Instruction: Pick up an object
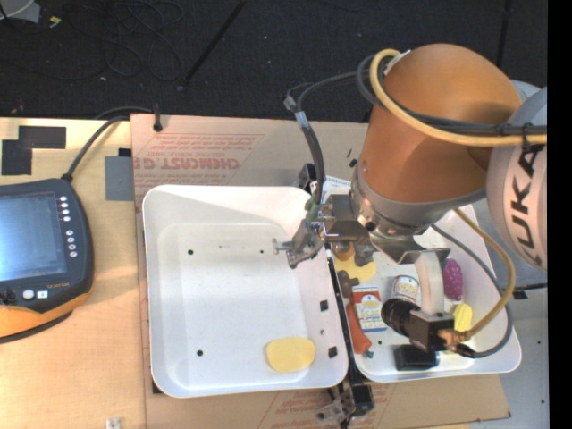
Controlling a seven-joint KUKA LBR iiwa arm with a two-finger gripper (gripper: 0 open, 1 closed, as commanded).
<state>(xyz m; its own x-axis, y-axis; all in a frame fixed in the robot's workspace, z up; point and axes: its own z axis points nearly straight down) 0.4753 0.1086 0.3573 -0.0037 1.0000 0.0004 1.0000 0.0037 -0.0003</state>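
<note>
Over left bin's (pixel 179 329) right edge: jaws (pixel 299 250) low, grip state unclear, maybe nothing held; yellow disc (pixel 290 354) lies apart.

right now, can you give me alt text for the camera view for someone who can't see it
A grey and orange robot arm reaches in from the right, its gripper over the inner edge of the left white bin. That bin holds a flat yellow piece near its front. The right white bin holds a jumble of small things, among them a pink one.
</note>
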